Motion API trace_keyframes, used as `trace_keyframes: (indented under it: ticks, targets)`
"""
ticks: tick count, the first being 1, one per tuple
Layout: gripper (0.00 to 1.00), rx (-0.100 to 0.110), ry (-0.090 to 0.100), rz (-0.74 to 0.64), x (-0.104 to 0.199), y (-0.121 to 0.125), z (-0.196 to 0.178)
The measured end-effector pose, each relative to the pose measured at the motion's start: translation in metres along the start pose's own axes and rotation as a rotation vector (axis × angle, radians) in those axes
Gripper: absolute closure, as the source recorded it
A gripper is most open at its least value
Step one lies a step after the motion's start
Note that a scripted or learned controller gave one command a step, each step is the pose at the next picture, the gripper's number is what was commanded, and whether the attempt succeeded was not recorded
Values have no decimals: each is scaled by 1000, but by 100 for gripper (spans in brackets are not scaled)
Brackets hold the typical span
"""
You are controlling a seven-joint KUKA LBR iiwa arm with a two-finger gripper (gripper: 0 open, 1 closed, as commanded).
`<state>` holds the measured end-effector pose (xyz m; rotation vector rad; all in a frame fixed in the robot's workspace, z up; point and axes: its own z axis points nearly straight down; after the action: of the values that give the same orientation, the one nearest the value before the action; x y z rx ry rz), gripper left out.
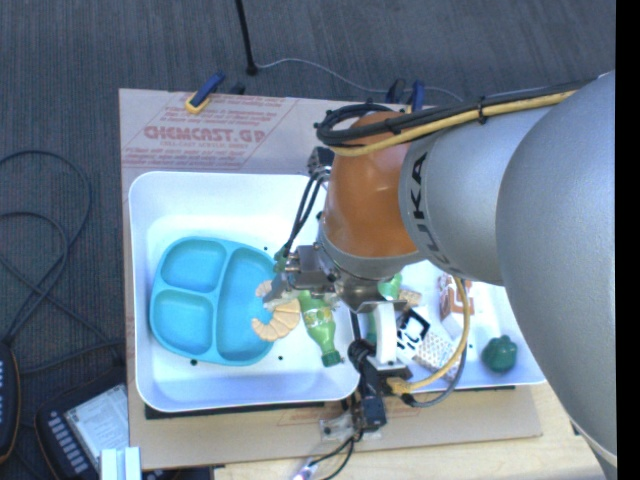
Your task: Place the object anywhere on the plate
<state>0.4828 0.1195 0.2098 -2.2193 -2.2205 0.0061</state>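
Risk of a miss arises because the croissant [277, 317] lies across the right rim of the blue plate [190, 308], partly off it, beside the green bottle [321, 332], while the gripper [322, 286] jaw state cannot be determined under the wrist.

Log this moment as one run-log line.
arm: over bins' seam | gripper: at plate's right edge | croissant: on plate rim | green bottle: beside plate | fingers: hidden
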Motion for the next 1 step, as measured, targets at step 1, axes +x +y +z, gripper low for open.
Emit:
trace_keyframes:
  ticks: [1]
  targets:
    - [100, -6, 0, 1, -73, 1, -126]
